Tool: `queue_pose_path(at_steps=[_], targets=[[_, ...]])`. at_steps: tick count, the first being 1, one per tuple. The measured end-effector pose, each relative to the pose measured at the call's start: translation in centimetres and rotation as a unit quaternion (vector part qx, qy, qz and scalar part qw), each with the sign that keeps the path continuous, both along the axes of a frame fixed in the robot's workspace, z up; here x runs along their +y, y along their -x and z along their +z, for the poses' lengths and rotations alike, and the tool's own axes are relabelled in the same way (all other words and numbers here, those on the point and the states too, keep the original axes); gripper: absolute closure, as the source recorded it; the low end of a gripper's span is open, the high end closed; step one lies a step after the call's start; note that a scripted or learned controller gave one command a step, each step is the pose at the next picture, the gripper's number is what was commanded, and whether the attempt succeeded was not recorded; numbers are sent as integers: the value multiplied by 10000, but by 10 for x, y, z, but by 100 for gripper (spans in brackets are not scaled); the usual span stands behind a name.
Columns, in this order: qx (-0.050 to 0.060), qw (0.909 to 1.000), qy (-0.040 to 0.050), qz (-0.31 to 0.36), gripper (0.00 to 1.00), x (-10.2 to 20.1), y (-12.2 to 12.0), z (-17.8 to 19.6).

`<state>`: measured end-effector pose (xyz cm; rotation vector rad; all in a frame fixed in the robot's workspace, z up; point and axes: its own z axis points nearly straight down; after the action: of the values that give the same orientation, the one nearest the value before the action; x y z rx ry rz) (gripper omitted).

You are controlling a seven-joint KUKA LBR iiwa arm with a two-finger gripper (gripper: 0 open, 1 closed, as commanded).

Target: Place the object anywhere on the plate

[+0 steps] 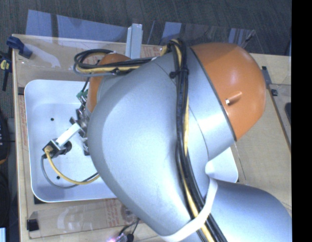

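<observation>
Arm (pixel 161 150) x1 over 1 white bin (pixel 37 115); gripper (pixel 83 122) in it, state can't tell.

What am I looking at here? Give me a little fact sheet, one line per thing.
arm: grey, reaching in from the right, covering most of the view
band: orange, on the arm, upper right
gripper: over the left bin, near its middle
left bin: white, shallow, at the left of the bench
bench: pale
holding anything: cannot tell, the arm hides it
</observation>
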<state>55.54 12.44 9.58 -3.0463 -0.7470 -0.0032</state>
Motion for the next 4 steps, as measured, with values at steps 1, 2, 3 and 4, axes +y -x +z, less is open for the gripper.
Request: queue_pose_path(at_steps=[1, 2, 3, 4], targets=[[33, 9787, 16, 2054, 100, 75, -26, 29], [16, 9445, 14, 3286, 100, 74, -97, 132], [22, 9443, 13, 3291, 0, 74, -97, 132], [49, 9915, 22, 1300, 0, 68, -99, 58]])
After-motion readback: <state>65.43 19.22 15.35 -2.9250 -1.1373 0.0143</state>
